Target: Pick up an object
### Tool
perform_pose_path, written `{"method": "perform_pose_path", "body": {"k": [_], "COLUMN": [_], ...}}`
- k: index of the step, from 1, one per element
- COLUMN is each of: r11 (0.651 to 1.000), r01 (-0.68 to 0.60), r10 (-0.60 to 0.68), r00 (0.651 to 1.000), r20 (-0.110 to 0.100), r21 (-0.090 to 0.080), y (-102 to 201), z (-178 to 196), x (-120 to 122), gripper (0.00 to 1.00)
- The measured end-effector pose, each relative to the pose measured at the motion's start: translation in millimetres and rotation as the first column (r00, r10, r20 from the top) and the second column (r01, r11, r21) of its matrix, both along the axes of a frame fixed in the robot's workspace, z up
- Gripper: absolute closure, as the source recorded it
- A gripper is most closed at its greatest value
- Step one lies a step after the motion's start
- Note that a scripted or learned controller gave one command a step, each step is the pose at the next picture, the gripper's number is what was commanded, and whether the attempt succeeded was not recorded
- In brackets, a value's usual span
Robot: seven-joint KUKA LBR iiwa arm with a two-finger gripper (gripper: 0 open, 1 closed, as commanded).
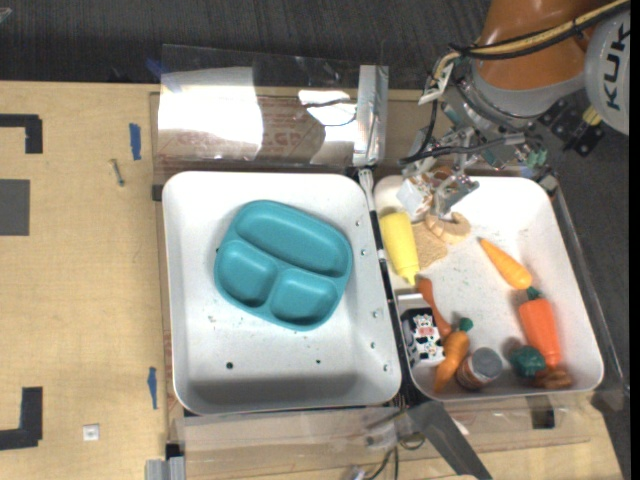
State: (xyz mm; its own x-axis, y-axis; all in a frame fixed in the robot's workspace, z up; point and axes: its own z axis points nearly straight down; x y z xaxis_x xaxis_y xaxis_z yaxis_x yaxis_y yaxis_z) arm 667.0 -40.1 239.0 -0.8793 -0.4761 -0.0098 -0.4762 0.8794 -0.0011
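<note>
My claw (449,196) hangs at about twelve o'clock in the right bin (578,268), low over its far left corner, and I cannot tell how it is set because cables and the wrist crowd over it. Just under it lies a pale tan piece (445,230), and beside that, at nine o'clock, a yellow corn cob (400,246) lies along the left wall. From the bin's middle toward four o'clock sit a small orange carrot (505,264) and a bigger orange carrot (541,332) with a green top, the bigger one close to the right wall. Along the near edge, around six o'clock, a cluster packs tight: a black-and-white carton (425,336), another small carrot (452,353), a grey-capped jar (482,367) and a dark green piece (527,360). The barest floor in this bin is at its centre and toward two o'clock. The left bin (190,268) holds a teal divided tray (283,261) in its middle, with white floor free all round it, widest at six o'clock.
</note>
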Motion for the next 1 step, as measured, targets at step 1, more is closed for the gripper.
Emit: {"method": "perform_pose_path", "body": {"k": [1], "r11": [0.996], "r01": [-0.091], "r10": [0.091], "r00": [0.996], "r20": [0.001], "r21": [-0.005], "y": [-43.2], "z": [38.4], "x": [-84.0], "gripper": [1.0]}}
